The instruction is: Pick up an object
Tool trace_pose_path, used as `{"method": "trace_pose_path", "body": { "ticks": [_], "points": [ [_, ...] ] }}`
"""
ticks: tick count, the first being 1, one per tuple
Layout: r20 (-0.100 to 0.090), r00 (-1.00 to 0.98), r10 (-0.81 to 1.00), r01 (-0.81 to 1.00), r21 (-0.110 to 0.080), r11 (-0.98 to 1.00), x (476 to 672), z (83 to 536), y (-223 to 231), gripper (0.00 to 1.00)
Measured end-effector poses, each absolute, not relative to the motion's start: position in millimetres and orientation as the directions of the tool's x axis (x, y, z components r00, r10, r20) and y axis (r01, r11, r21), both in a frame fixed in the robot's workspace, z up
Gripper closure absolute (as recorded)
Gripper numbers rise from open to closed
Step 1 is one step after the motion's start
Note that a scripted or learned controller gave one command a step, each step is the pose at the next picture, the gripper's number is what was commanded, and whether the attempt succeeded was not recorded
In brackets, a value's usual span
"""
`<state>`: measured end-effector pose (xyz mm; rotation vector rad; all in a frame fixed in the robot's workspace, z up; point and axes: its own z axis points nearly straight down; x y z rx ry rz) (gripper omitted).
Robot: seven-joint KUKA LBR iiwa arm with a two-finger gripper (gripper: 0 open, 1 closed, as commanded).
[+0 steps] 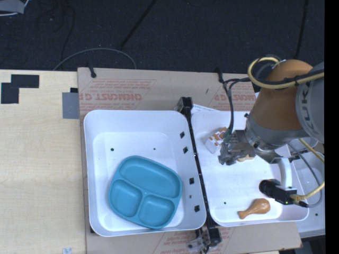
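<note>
Pale wood-grain surface (pixel 37 168) at left, with dark carpet-like floor (pixel 159 25) behind it and thin cables (pixel 95 54) trailing across. A brown cardboard sheet (pixel 132 89) with red print lies under both bins.

Containers:
- Left bin (pixel 98 126): shallow, white, smooth plastic with rounded corners. It holds one blue plate (pixel 144 192), a matte rounded rectangle moulded into three compartments, lying flat and turned slightly askew toward the front.
- Right bin (pixel 228 189): same make. It holds a tan drumstick-shaped piece (pixel 255 208), bulbous at one end and narrow at the other, lying on its side close to the front wall. It also holds a small white-and-orange item (pixel 216 139) near the rear left (too small to identify).

Arm (pixel 280 105): grey with an orange band, reaching in from the right over the right bin.

Claw (pixel 228 155): dark, low over the rear-left floor of the right bin, just beside the small white-and-orange item. I cannot tell whether they touch. I also cannot tell how far the claw is open (dark parts merge at this angle), and nothing can be seen held in it. The drumstick-shaped piece lies well apart from it, toward the front right.
</note>
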<state>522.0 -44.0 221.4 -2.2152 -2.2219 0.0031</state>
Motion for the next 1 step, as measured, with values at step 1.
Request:
{"method": "trace_pose_path", "body": {
  "ticks": [1],
  "points": [
    [0.001, -0.004, 1.0, 1.0, -0.004, 0.004, 529.2, 230.0, 13.4, 1.0]
  ]
}}
